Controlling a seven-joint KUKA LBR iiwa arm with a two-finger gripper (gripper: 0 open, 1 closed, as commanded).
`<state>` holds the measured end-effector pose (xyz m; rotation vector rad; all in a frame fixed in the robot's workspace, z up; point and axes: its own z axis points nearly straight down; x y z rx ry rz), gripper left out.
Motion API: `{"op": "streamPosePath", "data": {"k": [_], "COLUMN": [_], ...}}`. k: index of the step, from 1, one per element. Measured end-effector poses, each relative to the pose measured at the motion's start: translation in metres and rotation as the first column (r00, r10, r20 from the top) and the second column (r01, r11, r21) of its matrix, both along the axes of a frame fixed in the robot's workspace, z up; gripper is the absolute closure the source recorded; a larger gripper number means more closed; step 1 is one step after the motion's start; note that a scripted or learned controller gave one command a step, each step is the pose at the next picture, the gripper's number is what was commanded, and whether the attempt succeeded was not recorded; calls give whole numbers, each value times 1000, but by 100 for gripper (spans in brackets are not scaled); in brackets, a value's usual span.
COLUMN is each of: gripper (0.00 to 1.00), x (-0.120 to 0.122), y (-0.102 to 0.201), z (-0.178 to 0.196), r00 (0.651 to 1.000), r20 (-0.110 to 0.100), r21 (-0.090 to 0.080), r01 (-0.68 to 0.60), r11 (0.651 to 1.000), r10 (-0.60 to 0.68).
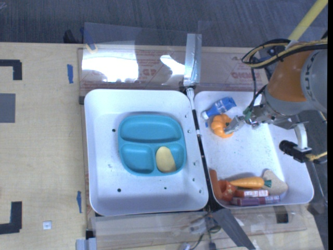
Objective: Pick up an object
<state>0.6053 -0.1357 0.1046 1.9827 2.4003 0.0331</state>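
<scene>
Blue tray (151,132), yellow lemon (165,159), orange pumpkin (221,126), 2 white bins (99,139)

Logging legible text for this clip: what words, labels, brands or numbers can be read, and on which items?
Nothing reads clearly.
Red print on the cardboard strip behind the bins: washed out by glare, illegible.
Label on the red packet in the right bin: too small.
Blue wrapper: no readable print.
</scene>
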Motion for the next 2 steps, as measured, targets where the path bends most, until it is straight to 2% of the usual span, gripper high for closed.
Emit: {"op": "streamPosePath", "data": {"k": [1, 2], "gripper": [0, 0], "x": [53, 59], "y": [12, 17], "z": [0, 0], "r00": [999, 997], "r20": [-44, -54], "r21": [-5, -14], "r01": [-19, -61], "r11": [1000, 998], "r10": [18, 60]}}
